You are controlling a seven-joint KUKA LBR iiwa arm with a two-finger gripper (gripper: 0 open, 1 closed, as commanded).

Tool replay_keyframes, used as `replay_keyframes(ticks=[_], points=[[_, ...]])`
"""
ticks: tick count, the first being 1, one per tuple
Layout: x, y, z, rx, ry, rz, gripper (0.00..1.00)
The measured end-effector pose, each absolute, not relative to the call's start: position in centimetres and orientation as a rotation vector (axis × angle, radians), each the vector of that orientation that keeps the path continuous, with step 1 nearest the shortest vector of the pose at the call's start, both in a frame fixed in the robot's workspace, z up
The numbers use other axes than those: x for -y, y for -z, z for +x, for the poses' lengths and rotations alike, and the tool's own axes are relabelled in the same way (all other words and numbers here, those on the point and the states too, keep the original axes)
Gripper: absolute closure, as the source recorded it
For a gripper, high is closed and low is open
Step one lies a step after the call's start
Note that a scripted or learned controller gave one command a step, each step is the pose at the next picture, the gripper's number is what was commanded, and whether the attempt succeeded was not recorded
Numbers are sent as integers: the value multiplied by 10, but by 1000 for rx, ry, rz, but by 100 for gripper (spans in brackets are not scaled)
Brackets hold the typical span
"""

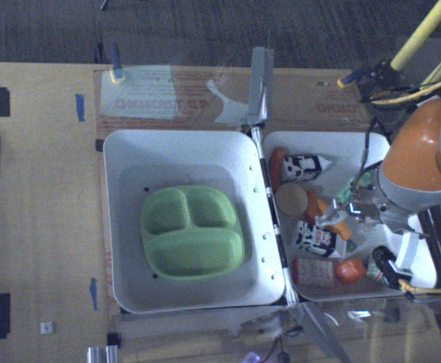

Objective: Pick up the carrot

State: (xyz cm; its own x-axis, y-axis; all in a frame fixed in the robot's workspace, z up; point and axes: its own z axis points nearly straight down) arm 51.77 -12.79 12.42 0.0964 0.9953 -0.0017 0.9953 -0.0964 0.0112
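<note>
Tray [192,233] in left bin [122,203]; carrot [340,219] right.

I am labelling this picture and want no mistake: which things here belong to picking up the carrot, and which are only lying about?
Belong to the job:
- carrot, orange, in the right bin
- gripper, down over the carrot

Only lying about:
- green divided plate in the left bin
- two cow-patterned cartons
- round brown item
- red item
</note>
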Motion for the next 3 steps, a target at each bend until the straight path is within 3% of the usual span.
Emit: replay_keyframes(ticks=[1, 2, 3], points=[[157, -86, 521, -2088, -4, 2343, 0], [157, -97, 522, -2083, -8, 2342, 100], [107, -217, 619, -2027, -1, 2397, 100]])
